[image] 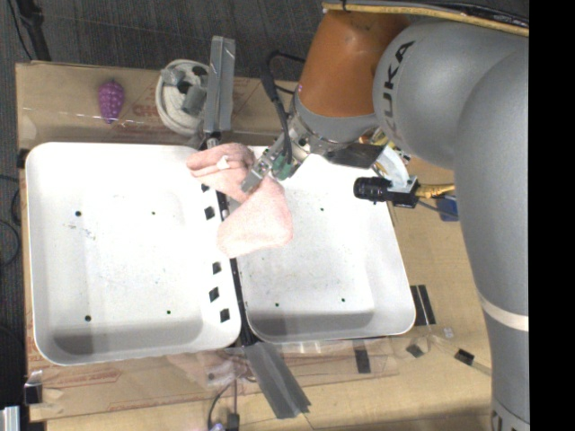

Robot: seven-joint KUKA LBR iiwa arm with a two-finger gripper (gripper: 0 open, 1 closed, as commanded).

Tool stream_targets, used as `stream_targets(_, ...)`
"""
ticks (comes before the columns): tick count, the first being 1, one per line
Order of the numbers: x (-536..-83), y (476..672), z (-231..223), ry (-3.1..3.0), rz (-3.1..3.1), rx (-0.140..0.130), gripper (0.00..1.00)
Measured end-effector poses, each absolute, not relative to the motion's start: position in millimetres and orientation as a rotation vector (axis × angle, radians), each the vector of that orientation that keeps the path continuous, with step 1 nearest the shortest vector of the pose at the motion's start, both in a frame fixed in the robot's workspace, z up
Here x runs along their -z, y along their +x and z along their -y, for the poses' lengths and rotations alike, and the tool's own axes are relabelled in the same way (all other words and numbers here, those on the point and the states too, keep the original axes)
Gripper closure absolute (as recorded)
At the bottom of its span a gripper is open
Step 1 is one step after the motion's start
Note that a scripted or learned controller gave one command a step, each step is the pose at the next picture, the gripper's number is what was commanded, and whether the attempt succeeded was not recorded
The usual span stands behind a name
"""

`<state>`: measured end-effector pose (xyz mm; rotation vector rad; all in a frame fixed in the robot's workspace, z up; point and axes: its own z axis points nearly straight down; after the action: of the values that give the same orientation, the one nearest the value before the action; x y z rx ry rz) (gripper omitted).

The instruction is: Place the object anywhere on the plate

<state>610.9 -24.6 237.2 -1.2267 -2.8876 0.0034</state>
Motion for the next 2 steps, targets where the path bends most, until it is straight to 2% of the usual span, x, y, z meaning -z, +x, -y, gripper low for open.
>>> stream_targets(2, -237, 599.5, -84, 0.012, 3.143, 0.000, 1.00)
